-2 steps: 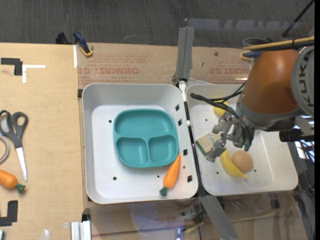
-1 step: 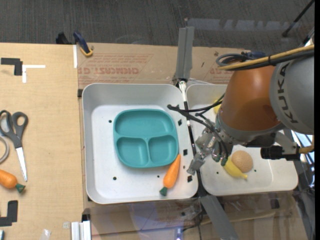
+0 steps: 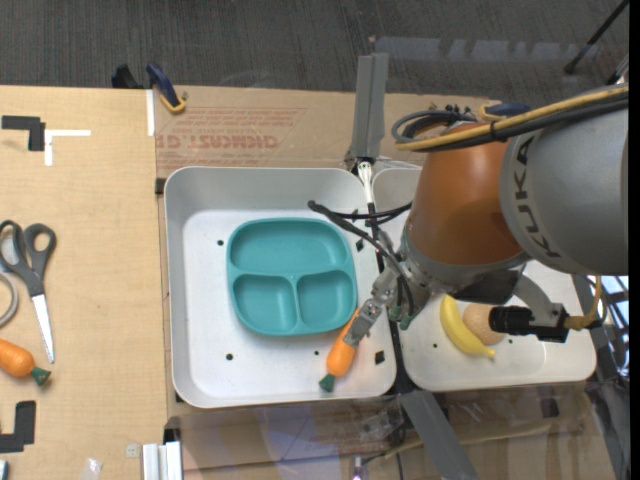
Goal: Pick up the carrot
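An orange carrot [image 3: 341, 356] with a green stalk end lies slantwise on the floor of the left bin [image 3: 190, 298], just off the front right corner of the teal divided plate [image 3: 292, 275]. My gripper [image 3: 366, 316] reaches down from the right, and its tip sits right at the carrot's upper, orange end. The carrot still rests on the bin floor. The arm's orange band and grey wrist [image 3: 470, 213] hang over the wall between the two bins and hide much of the right bin.
A banana [image 3: 461, 329] lies in the right bin [image 3: 520, 363] beside a small peach-coloured item. On the wooden bench at the left are scissors [image 3: 30, 268] and a second carrot [image 3: 14, 359]. Cables loop above the wrist.
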`<state>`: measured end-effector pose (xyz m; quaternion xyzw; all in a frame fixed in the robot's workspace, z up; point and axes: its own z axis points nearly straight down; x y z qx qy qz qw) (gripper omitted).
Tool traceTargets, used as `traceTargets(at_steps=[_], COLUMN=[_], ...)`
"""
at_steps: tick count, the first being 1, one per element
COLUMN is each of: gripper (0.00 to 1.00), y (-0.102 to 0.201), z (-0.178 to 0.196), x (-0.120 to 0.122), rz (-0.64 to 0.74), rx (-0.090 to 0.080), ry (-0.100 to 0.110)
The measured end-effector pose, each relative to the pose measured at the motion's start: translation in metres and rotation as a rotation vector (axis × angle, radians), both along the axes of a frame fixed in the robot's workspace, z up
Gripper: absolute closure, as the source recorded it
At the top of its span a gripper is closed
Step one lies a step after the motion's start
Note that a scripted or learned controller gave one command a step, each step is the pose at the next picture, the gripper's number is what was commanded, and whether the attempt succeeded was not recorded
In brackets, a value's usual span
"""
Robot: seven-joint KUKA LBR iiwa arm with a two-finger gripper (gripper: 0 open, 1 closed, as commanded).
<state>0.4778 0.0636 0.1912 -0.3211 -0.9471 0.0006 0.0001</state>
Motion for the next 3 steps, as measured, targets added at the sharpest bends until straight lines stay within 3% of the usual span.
traceTargets(at_steps=[1,2,3], gripper=[0.00,0.00,1.00], y=[0.037,0.041,0.041], z=[-0.091,-0.099,-0.090], x=[0.045,0.006,0.009], rz=[-0.060,0.039,0.040], rx=[0.005,0.001,0.001], ry=[-0.015,-0.003,-0.013])
